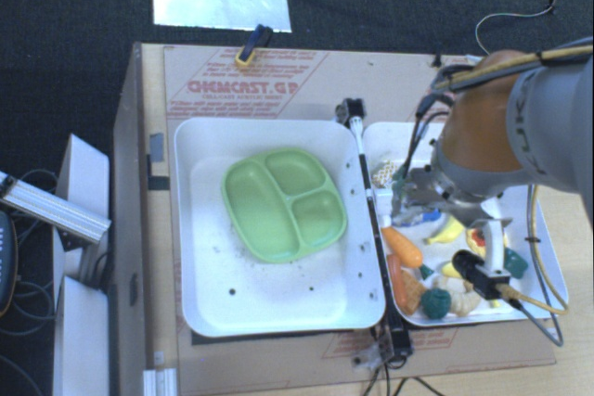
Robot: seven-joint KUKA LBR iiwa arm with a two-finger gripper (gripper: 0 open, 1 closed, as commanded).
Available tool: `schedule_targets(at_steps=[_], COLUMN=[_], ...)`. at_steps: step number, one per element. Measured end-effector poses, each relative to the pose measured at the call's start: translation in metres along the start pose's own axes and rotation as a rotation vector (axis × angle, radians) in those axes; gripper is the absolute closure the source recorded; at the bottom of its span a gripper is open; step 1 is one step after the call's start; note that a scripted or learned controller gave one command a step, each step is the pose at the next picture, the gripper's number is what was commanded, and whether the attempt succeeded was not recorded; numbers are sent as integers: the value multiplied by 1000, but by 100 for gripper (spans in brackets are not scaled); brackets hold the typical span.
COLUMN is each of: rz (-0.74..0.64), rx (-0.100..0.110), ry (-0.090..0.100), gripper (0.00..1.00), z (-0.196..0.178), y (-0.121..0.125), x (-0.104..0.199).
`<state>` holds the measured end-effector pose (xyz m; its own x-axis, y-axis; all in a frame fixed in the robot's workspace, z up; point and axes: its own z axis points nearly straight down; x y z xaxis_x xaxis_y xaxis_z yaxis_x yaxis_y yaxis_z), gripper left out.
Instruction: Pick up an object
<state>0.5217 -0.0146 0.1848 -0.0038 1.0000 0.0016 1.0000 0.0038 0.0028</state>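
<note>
Camera view: my gripper (408, 199) hangs low over the right bin (555, 278), at its inner edge, placed to reach the clutter of small objects there. Whether it is released or clenched I cannot tell; my wrist hides it. Just below it lies the carrot (403, 246), the nearest candidate; beside that, the yellow banana (447, 232). Left of me, the green divided plate (284, 204) sits apart in the left bin (200, 292).

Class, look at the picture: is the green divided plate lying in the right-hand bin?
No, the green divided plate lies in the left bin, alone on its white floor.
</note>
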Motion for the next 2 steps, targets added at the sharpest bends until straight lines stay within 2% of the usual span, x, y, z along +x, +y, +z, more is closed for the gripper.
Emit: schedule_targets(at_steps=[1, 2], rz=[1, 3], rx=[1, -4], ry=[-1, -2], gripper=[0, 0], z=[0, 80], y=[0, 6], x=[-1, -73])
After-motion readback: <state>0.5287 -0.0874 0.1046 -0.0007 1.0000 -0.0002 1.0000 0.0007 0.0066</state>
